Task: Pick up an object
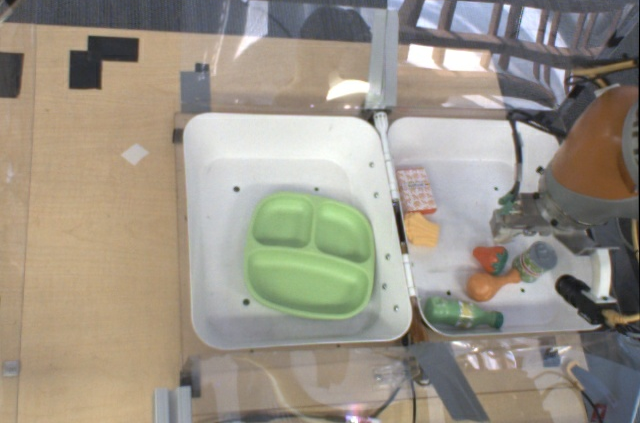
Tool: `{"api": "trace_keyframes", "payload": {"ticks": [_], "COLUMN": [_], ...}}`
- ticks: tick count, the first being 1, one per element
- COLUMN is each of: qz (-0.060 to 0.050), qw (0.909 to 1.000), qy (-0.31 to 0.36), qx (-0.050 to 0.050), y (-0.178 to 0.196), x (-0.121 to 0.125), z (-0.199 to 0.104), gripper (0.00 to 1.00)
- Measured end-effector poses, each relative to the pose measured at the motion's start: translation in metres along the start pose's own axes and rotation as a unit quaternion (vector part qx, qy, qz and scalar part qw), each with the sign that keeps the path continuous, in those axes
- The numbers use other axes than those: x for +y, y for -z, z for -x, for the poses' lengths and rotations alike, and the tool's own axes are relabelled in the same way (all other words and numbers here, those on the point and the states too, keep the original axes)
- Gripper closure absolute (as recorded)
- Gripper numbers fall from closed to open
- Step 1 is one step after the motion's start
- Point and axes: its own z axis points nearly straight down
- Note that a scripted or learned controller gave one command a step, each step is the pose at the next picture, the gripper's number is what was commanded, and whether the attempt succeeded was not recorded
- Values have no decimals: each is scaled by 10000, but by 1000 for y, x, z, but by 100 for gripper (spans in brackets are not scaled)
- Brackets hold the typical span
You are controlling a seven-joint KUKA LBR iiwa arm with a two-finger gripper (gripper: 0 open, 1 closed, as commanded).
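Observation:
The right bin (450, 146) holds a pink and red box (415, 189), a yellow wedge (423, 231), a red and orange toy (490, 258), an orange pear-shaped toy (484, 287), a grey-blue can (535, 262) and a green bottle (462, 314) lying on its side by the front wall. My gripper (508, 223) hangs low at the right of this bin, just above the red and orange toy and next to the can. The grey wrist and orange band (600, 151) hide the bin's right side.
The left bin (215, 211) holds a green divided plate (310, 255). A metal divider (392, 201) separates the two bins. Black cables (517, 156) run along the arm. A wooden bench top (90, 211) spreads to the left.

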Motion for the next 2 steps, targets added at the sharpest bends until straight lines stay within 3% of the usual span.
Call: {"api": "trace_keyframes", "payload": {"ticks": [1, 2], "qz": [0, -27], "qw": [10000, 10000], "qy": [0, -6], "qx": [0, -17], "y": [0, -12], "x": [0, -17], "z": [0, 38], "gripper": [0, 0]}}
